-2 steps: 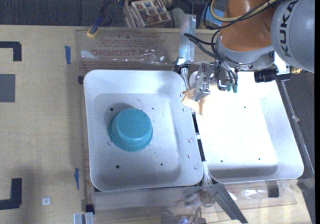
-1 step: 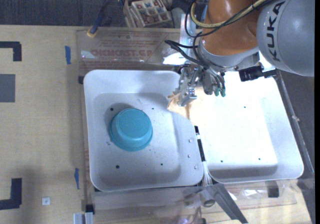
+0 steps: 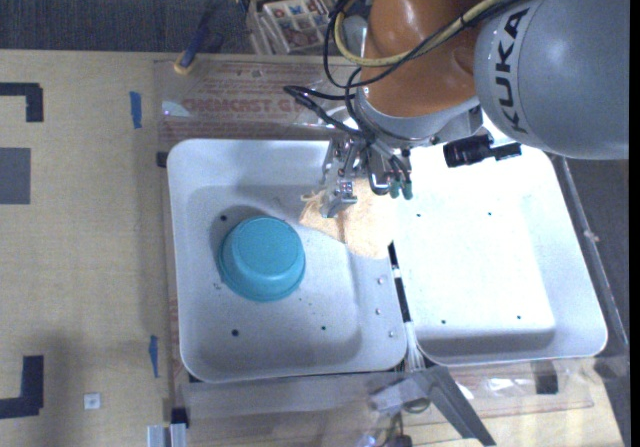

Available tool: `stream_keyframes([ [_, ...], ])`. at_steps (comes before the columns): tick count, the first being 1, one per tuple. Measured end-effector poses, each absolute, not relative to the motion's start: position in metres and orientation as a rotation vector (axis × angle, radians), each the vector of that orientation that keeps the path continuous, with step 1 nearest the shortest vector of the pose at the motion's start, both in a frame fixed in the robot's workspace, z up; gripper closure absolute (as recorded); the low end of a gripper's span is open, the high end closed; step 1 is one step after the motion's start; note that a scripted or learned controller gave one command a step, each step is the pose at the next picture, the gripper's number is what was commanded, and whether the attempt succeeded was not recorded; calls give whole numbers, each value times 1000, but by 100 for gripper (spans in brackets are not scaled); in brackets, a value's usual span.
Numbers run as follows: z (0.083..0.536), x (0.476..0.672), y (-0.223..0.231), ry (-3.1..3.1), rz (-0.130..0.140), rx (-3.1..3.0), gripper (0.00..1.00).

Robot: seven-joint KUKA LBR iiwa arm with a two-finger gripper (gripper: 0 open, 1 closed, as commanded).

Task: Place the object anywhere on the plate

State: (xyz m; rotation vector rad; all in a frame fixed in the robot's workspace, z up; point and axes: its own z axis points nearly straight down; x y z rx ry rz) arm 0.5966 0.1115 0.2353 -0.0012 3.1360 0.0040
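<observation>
A round blue plate (image 3: 262, 257) rests on the floor of the left white bin (image 3: 200, 335), left of its middle. A flat tan object (image 3: 358, 230) is at the bin's right side, near the divider between the two bins. My gripper (image 3: 366, 189) hangs directly over the far edge of this tan object, at the back right of the left bin. Whether the object is touching the gripper or lying on the bin floor cannot be made out. The plate is a short way to the left and nearer the front than the gripper.
The right white bin (image 3: 500, 265) sits beside the left one, and the grey arm with its orange band (image 3: 420, 35) reaches over its back left corner. Black cables loop around the wrist. Boxes and clutter stand beyond the bench's far edge.
</observation>
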Motion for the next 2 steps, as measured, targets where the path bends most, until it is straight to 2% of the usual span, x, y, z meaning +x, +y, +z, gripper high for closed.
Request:
stream_keyframes([
  [1, 230, 587, 163, 3139, 3, -3, 100],
  [2, 231, 587, 163, 3138, 4, -2, 0],
])
